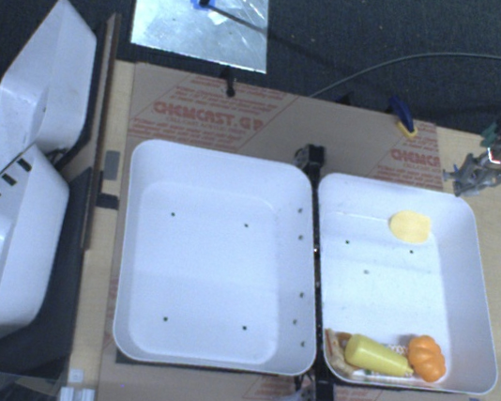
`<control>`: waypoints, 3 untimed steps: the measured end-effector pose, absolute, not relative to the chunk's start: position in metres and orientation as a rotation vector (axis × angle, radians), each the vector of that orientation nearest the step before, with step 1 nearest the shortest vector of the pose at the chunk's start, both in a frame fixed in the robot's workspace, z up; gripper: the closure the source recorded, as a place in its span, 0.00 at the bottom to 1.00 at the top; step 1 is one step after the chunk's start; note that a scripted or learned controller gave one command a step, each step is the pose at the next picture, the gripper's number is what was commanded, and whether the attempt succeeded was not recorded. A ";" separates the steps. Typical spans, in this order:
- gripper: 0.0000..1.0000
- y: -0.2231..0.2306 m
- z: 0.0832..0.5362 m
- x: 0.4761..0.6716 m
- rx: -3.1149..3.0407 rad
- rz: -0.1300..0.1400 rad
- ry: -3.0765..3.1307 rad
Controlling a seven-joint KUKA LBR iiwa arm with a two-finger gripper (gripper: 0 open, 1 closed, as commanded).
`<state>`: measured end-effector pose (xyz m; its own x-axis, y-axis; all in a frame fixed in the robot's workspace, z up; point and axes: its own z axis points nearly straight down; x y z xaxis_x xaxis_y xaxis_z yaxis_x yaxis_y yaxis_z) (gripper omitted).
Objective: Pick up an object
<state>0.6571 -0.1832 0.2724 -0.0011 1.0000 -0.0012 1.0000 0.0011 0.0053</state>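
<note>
camera view: your gripper [477,172] parked off right bin [480,309] corner, open/closed can't tell; yellow cone [377,355], orange piece [427,357] crowd near wall.

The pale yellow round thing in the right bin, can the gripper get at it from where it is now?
Probably yes. The pale yellow round object lies alone near the right bin's far edge, nothing on or beside it, and the gripper hangs just outside that corner.
</note>
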 end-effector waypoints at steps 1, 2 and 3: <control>1.00 -0.127 0.259 0.661 2.217 0.002 2.227; 1.00 -0.084 0.253 0.653 2.217 0.002 2.226; 1.00 -0.030 0.258 0.647 2.216 0.003 2.227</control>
